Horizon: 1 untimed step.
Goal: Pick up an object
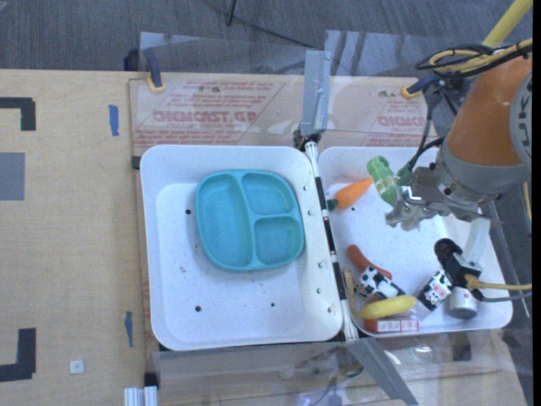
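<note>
Gripper above right bin, just 12 o'clock of centre; open or closed, impossible to tell. Green object at its 11 o'clock, carrot at 9, banana at 6. Teal plate in left bin.

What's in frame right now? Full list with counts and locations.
left bin: 1, white, on the bench
right bin: 1, white, right beside the left bin
divided plate: 1, teal, in the left bin
carrot: 1, orange, right bin, far corner by the divider
green item: 1, green, right bin, far side next to the carrot; type unclear
sausage-shaped piece: 1, red-orange, right bin, middle left
black-and-white pieces: 2, right bin, near side
banana: 1, yellow, right bin, near edge
arm: 1, grey with orange band, reaching in from the right
gripper: 1, over the right bin, just beside the green item
</note>
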Motion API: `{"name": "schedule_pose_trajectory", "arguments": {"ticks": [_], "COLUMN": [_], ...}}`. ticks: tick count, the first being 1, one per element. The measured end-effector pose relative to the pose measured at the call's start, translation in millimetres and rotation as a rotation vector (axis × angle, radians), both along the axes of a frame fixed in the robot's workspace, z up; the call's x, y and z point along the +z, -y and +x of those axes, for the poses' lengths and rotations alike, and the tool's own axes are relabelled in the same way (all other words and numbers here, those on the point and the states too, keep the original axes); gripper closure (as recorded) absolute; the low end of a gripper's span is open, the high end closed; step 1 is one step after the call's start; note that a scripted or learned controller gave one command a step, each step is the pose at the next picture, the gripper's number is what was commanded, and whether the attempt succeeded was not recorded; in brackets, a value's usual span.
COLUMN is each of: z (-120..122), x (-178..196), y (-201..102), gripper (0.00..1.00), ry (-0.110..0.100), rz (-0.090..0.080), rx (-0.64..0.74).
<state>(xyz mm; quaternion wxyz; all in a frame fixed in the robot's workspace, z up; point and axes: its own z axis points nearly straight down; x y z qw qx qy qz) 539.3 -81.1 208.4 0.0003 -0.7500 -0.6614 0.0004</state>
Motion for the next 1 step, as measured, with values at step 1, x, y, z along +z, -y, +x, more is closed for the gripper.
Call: {"name": "schedule_pose_trajectory", "arguments": {"ticks": [1], "z": [0.0], "x": [0.2], "y": [0.0], "gripper": [0.00], "ry": [0.000], "rz": [0.000], "rx": [0.000]}}
